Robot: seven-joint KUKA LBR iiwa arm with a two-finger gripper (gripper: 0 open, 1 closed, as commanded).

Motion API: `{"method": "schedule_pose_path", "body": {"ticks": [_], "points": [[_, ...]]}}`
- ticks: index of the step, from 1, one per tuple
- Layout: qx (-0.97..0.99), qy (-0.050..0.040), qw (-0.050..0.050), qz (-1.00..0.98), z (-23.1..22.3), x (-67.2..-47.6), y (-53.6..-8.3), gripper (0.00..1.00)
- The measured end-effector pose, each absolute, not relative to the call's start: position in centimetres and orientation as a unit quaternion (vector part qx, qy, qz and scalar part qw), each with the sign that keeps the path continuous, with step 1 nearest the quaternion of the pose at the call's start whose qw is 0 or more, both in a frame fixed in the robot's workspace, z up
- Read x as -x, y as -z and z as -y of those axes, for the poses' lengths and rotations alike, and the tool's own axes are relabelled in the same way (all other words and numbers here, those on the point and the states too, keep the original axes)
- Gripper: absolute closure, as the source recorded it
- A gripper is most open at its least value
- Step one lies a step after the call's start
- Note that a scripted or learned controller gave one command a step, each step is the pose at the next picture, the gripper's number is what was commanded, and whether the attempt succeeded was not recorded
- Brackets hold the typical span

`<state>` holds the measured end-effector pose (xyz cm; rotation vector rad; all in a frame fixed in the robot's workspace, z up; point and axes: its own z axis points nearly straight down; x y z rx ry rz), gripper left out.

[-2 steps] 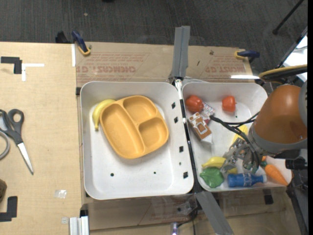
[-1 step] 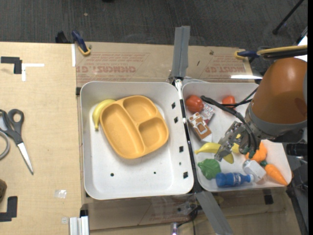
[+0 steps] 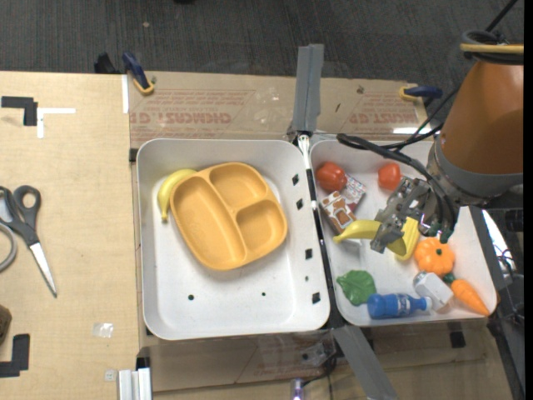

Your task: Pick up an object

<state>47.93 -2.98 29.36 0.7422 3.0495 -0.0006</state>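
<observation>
Arm (image 3: 487,123): grey with an orange band, reached in from the tabletop's right edge over the right bin.
Hand (image 3: 391,227): hung low over the middle of the right bin (image 3: 479,248), right at a yellow banana (image 3: 360,231); whether the fingers were apart, together or clamped on anything could not be told.
Yellow banana: lay near the right bin's centre, its tip pointing toward the bin's left wall, its other end under the hand.
Snack packet (image 3: 340,207): sat just above the banana, toward the right bin's left wall.
Red tomatoes: one (image 3: 331,175) near the right bin's far left corner, another (image 3: 389,176) farther right along the far side.
Orange fruit (image 3: 435,257): sat right of the hand, toward the bin's right wall.
Carrot (image 3: 469,297): lay in the right bin's near right corner.
Blue bottle (image 3: 396,306): lay on its side along the near wall, a white bottle (image 3: 433,288) just beside it.
Green vegetable (image 3: 356,286): sat near the right bin's near left corner.
Left bin (image 3: 166,298): held an orange divided plate (image 3: 229,215) with a second banana (image 3: 169,192) touching the plate's left rim.
Scissors (image 3: 32,232): lay on the bare tabletop near its left edge.
</observation>
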Motion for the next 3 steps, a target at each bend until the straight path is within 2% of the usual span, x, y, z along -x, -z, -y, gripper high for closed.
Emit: {"method": "schedule_pose_path", "body": {"ticks": [1, 2, 3], "points": [[-0.237, 0.0003, 0.001, -0.971, -0.1, -47.9, -25.0, 1.00], [-0.189, 0.0004, 0.001, -0.982, 3.8, -49.3, -28.9, 1.00], [-0.089, 0.0000, 0.000, -0.996, -0.4, -47.9, -25.8, 1.00]]}}
